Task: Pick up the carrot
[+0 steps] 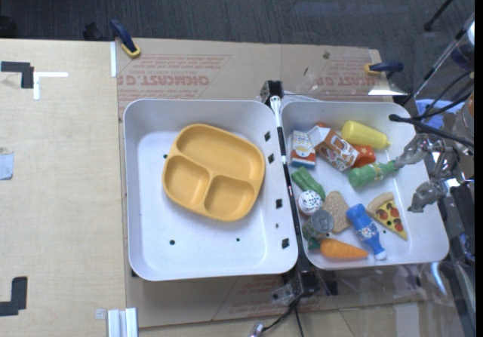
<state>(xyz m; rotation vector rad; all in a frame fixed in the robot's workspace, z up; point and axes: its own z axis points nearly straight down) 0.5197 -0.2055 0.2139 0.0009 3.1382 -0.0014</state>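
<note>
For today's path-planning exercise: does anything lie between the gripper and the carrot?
Yes. The gripper sits at the right bin's far right, the carrot near its front edge. The pizza slice and blue bottle lie between them.

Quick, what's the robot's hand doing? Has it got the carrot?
Hand: open, holding nothing, at the right bin's right edge.
Carrot: lies in that bin's near corner, not held.

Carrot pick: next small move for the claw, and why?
Probably move the claw toward the near edge of the right bin and inward, to sit above the carrot. The claw is open at the bin's right side, holding nothing, while the carrot lies at the near edge beside the blue bottle, so the approach should avoid the bottle.
</note>
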